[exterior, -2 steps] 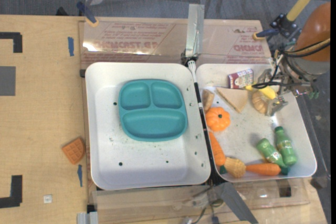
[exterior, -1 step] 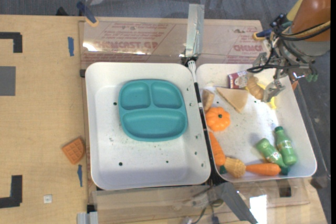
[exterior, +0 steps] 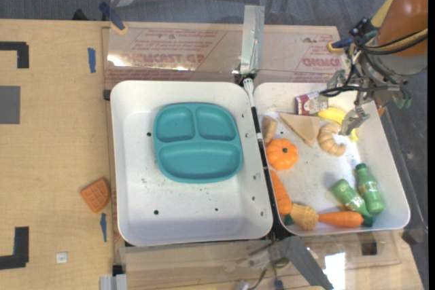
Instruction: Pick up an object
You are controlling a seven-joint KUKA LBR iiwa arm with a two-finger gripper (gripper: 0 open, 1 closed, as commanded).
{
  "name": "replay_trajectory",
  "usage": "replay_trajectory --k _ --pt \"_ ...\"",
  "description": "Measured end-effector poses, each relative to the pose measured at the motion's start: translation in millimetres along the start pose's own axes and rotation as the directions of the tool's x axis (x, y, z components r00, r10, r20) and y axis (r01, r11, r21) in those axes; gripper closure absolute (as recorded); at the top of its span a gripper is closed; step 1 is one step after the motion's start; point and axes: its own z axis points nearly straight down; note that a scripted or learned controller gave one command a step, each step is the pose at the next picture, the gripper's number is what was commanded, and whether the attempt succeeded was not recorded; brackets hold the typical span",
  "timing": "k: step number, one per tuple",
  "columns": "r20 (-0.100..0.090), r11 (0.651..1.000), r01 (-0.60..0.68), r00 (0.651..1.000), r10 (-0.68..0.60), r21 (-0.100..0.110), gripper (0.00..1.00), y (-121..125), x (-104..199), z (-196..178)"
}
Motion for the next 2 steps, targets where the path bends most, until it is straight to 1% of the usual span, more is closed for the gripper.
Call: replay_trajectory --k 1,2 --pt "-0.005 0.999 -0.042 0.999 0.042 0.0 0.0 -26 7 65" --pt "-0.002 1.0 0.011 1.0 -0.011 0.0 0.0 -20 44 75"
